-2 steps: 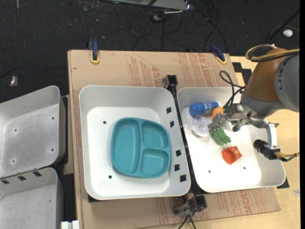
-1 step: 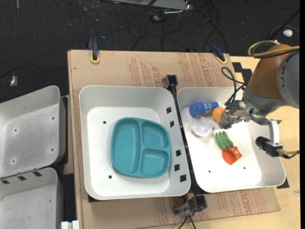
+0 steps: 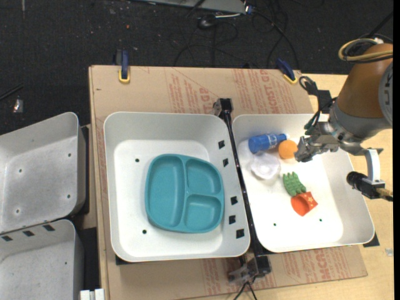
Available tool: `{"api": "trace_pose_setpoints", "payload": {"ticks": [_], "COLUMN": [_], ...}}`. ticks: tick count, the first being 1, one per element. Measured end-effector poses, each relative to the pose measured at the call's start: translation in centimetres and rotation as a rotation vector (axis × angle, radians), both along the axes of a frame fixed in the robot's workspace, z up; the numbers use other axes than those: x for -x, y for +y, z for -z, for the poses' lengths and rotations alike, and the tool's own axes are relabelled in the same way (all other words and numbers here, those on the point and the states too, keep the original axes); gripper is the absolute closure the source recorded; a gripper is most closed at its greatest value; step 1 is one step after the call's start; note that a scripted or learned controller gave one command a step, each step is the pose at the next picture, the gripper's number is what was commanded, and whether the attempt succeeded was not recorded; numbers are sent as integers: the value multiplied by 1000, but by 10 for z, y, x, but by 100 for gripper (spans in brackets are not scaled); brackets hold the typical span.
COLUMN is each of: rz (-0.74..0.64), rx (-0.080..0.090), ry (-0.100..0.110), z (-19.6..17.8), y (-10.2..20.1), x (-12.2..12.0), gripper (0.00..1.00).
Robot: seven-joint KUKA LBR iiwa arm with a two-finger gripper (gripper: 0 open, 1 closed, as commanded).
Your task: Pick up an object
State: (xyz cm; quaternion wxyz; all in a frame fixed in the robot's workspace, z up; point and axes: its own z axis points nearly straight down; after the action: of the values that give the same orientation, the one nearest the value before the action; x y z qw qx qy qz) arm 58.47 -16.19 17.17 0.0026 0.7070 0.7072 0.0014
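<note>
1. Orange ball (image 3: 287, 149) sits in the right bin (image 3: 350, 230), upper left part, touching the blue bottle's (image 3: 267, 142) cap end.
2. Gripper (image 3: 304, 153) is just right of the ball, low over the bin floor; can't tell from here whether it's open or closed, or whether it touches the ball.
3. Blue bottle lies on its side, just left of the ball, near the bin's top left corner.
4. White cup-like piece (image 3: 265, 166) lies just below the bottle.
5. Green toy (image 3: 292, 184) is near bin centre, with an orange-red block (image 3: 304, 203) touching its lower end.
6. Left bin (image 3: 125, 142) holds a teal divided plate (image 3: 185, 193), flat on the floor.
7. Both bins sit side by side on a cardboard sheet (image 3: 187, 83).
</note>
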Motion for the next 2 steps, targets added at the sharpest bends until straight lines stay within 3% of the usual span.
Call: {"api": "trace_pose_setpoints", "payload": {"ticks": [2], "rz": [-2], "rx": [0], "ry": [-1], "z": [-115], "y": [2], "x": [2], "gripper": [100]}}
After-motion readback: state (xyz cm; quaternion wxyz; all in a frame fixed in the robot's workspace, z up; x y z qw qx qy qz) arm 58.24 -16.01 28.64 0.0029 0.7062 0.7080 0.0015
